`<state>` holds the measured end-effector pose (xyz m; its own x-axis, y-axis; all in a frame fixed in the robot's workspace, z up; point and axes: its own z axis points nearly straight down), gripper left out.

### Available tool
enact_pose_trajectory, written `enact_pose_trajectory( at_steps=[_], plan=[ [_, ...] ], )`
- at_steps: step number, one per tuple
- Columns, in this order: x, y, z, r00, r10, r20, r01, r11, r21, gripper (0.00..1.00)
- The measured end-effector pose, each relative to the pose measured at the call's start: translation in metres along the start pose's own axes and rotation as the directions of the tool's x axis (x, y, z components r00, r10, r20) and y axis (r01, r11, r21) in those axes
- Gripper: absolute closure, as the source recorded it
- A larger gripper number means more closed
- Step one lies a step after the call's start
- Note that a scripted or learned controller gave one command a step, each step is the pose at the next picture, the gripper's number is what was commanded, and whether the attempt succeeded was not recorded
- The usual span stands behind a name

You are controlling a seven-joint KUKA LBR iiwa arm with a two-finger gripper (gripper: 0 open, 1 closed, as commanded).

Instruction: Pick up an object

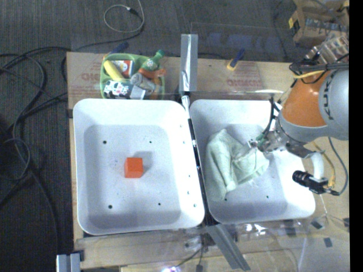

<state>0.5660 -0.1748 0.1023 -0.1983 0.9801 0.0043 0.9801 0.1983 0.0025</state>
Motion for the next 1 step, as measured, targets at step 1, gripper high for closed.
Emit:
enact_pose_trajectory(
  at_steps=[1],
  plan=[
    [0.0366,-0.0149,0.0095,0.997,-0.076,0.019,0.076,0.997,-0.017,0.0]
  ],
)
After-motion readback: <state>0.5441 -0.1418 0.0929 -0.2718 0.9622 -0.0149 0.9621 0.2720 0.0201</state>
